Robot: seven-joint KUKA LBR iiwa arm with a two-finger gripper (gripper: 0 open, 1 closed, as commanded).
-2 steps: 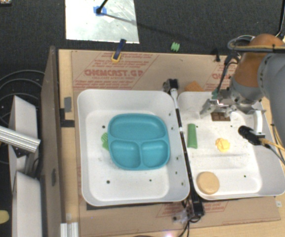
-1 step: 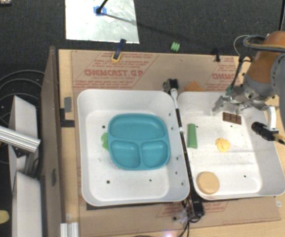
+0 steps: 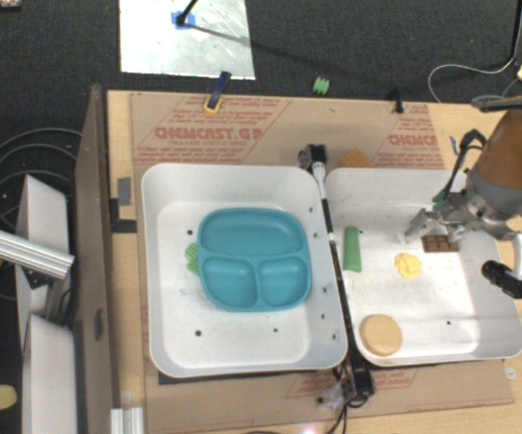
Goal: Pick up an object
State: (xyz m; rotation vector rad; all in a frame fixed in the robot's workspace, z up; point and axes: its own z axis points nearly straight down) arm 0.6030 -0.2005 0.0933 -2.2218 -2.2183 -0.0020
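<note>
The arm (image 3: 514, 165) reaches over the right bin (image 3: 478, 328) near its far right corner. Its claw (image 3: 439, 225) hangs with its metal fingers (image 3: 419, 223) spread wide, just above a brown block (image 3: 435, 242); nothing sits between them. A yellow lump (image 3: 408, 265) lies near the bin's middle, a green stick (image 3: 352, 249) by its left wall, and a tan disc (image 3: 382, 334) at its near left corner. The left bin (image 3: 166, 324) holds a teal tray (image 3: 253, 259)

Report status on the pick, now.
Gripper low in right bin, over brown block. Nothing seen gripped. Yellow piece beside it.
</note>
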